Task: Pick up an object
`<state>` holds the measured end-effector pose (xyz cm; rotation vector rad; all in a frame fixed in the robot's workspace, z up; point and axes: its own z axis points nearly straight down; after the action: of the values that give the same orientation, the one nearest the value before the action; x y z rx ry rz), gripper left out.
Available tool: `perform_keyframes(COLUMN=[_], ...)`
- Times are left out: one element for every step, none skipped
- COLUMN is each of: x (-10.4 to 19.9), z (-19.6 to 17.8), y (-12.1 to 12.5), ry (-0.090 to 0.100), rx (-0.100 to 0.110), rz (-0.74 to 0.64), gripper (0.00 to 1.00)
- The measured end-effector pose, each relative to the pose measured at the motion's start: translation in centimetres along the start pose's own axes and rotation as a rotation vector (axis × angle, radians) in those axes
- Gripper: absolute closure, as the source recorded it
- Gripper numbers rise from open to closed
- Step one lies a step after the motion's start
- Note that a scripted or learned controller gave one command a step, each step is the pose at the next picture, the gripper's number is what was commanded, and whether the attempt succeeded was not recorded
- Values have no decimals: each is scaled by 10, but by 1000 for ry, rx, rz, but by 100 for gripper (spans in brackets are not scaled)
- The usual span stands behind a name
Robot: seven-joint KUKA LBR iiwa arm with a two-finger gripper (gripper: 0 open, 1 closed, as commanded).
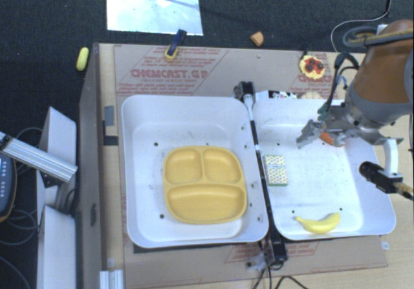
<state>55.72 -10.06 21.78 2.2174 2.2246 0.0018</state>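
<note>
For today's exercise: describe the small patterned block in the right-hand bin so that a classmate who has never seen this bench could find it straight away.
Find the right-hand bin of the two white bins. Against its left wall, beside the divider, lies the small patterned block. It is rectangular with a pale green and white speckled top, unlike the curved yellow banana near the bin's front edge.

You have the divided plate (205,184) in the left bin (139,152); in the right bin (362,216), the sponge (276,170) lies behind the banana (318,222).
</note>
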Motion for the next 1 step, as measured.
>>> perform_keyframes(x=[-79], z=[57], y=[53], ry=[-2], rx=[1], rz=[3], gripper=[0])
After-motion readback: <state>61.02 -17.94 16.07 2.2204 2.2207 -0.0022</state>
